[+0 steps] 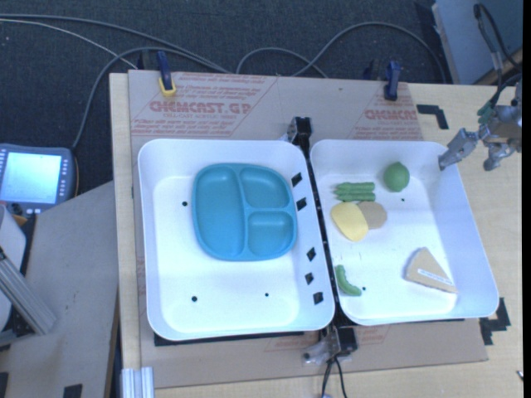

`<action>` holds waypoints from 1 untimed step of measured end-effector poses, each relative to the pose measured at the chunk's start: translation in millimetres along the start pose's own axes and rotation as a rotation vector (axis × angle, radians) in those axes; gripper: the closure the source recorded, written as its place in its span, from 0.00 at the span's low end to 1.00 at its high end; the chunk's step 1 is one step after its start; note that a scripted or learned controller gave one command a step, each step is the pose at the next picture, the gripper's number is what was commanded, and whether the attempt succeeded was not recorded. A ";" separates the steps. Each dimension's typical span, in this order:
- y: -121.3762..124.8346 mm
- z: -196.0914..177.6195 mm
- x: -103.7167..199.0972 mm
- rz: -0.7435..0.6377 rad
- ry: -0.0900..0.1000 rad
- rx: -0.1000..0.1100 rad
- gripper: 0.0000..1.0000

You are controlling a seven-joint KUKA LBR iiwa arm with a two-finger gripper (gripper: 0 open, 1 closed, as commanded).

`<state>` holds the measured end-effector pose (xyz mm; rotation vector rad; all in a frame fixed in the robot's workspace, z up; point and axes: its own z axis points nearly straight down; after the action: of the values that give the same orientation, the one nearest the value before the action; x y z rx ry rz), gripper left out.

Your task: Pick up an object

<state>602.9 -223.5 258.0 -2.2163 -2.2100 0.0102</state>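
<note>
My gripper [474, 153] hangs at the far right, just past the right bin's upper right corner, its two grey fingers spread open with nothing between them. Inside the right bin [465, 214] lie a green ball [396, 177], a green bean pod [355, 191], a yellow lemon-shaped piece [349, 220] resting against a tan round piece [374, 215], a small green pepper [347, 281] near the front left, and a tan wedge [429, 270] at the front right. The green ball is the piece closest to the gripper, to its left.
The left bin [166, 288] holds a blue divided plate [245, 211]. A black divider with clips [309, 222] runs between the bins. Two clamps [166, 73] hold the board at the back. A teach pendant [33, 177] sits off the bench to the left.
</note>
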 end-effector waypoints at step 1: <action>2.4 -7.5 0.8 -0.004 -0.003 -0.013 0.00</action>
<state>605.4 -222.7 265.5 -2.2205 -2.2220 -0.0002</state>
